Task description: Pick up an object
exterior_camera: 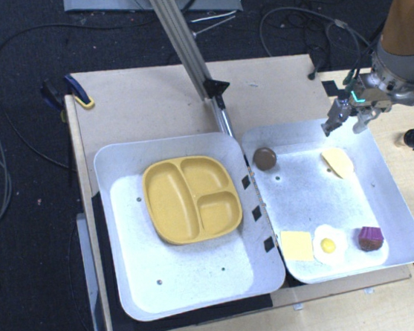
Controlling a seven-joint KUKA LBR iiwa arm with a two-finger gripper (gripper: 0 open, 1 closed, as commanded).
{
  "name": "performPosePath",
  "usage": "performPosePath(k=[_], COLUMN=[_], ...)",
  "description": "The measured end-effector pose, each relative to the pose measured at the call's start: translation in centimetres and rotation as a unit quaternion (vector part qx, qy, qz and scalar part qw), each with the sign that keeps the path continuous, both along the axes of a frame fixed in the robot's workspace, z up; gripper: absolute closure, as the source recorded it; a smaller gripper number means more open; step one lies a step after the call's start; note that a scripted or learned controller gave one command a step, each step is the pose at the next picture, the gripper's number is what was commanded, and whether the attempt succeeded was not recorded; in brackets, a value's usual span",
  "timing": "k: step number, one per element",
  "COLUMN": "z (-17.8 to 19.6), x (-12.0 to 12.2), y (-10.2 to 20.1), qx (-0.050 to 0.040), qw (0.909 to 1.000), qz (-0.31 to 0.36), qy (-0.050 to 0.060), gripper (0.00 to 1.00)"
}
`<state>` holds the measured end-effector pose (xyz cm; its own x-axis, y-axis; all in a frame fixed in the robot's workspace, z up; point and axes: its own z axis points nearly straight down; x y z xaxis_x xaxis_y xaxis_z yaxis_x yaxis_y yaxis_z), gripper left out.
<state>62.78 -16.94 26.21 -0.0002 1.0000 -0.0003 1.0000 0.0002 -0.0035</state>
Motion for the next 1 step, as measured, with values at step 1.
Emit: performPosePath(k=[1], z=[0.21], x=[0.09], y=[0.00], qx=[-0.0004], qw=[1.0000], qz=[0.000], qy=[-0.002], gripper=[0.00])
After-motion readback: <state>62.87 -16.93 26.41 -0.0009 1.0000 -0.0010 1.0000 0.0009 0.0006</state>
